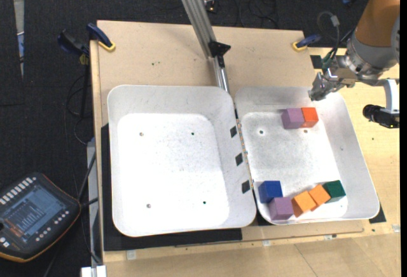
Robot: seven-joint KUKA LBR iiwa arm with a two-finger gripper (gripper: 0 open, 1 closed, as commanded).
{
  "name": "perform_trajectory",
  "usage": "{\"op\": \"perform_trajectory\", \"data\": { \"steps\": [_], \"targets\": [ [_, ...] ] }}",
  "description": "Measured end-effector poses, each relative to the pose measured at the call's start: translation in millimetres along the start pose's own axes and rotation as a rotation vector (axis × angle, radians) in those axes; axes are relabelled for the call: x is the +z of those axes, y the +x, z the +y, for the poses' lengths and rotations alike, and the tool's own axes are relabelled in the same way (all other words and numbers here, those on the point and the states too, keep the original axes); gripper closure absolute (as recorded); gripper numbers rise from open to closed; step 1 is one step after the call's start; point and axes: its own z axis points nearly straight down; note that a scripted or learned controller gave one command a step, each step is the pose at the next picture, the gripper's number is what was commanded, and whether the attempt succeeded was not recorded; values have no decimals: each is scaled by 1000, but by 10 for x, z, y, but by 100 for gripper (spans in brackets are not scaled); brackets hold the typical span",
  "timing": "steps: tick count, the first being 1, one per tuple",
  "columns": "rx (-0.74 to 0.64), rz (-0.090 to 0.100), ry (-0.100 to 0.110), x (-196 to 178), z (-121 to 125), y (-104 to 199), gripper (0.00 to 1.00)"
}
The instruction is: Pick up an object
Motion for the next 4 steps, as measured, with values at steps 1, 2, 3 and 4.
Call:
{"op": "perform_trajectory", "data": {
  "steps": [1,2,3,4],
  "targets": [
    [1,0,2,-339,18,-1,100],
    [0,1,8,-229,23,5,100],
    [-4,4,8,-180,-42,575,100],
    [-5,4,7,-304,-50,1134,100]
  ]
}}
